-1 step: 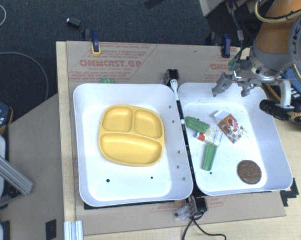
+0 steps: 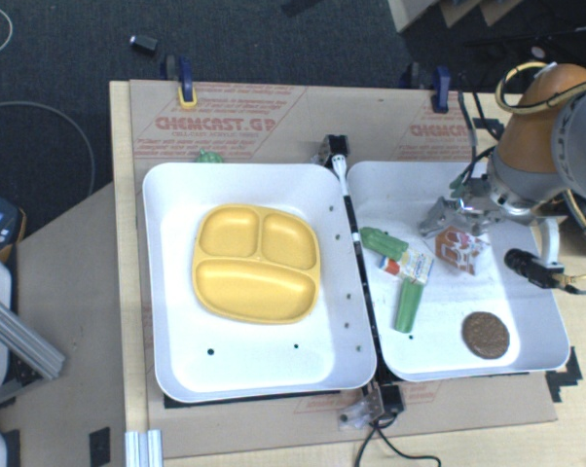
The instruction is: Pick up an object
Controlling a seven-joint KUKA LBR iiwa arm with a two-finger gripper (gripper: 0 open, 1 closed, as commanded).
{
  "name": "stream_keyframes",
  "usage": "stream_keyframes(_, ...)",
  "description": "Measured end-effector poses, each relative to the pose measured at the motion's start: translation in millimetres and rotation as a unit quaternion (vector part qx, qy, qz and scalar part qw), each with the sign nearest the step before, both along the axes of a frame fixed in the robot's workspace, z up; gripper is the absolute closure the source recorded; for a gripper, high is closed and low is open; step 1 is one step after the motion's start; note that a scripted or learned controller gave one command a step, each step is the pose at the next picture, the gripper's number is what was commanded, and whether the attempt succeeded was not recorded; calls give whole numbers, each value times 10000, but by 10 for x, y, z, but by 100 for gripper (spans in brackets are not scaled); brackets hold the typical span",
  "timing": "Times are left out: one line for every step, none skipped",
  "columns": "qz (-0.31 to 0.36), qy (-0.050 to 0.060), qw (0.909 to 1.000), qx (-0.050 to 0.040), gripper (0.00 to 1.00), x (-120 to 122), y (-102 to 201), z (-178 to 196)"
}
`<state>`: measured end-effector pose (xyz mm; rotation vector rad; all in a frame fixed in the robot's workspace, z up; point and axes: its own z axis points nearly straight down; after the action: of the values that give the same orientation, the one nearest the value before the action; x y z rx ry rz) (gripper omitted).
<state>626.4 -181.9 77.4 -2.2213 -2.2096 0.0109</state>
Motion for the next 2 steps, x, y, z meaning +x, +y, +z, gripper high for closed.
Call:
stream_keyframes(22,-71,10000,-12,100,48,31,188)
stream_keyframes(72,-101,9999,5,100,114,908,878)
